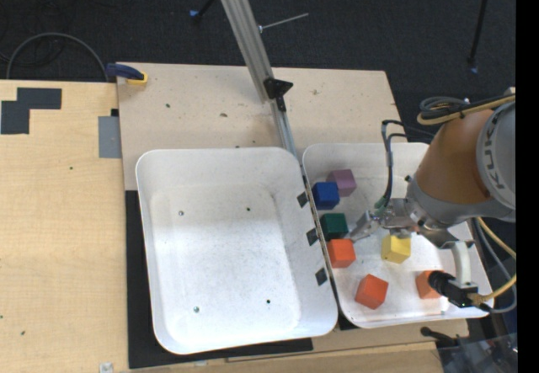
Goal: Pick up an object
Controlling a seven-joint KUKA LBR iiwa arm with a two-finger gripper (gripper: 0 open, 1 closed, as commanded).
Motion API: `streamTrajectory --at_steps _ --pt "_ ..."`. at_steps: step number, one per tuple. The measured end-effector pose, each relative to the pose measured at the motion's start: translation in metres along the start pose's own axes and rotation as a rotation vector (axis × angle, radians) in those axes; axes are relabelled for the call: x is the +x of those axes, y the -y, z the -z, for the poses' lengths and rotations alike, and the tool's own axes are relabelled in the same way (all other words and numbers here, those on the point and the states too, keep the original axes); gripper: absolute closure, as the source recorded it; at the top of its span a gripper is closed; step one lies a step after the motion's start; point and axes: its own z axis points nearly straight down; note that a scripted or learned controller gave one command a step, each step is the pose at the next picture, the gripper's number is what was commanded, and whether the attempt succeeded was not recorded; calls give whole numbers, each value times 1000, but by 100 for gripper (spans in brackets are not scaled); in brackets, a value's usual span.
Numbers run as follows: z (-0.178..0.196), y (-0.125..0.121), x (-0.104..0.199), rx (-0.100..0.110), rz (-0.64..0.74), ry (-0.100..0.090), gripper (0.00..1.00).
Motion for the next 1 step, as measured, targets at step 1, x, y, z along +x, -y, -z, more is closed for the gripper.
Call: streamTrajectory --at_steps 1 --pt "10 0 -1 -2 -13 0 100"
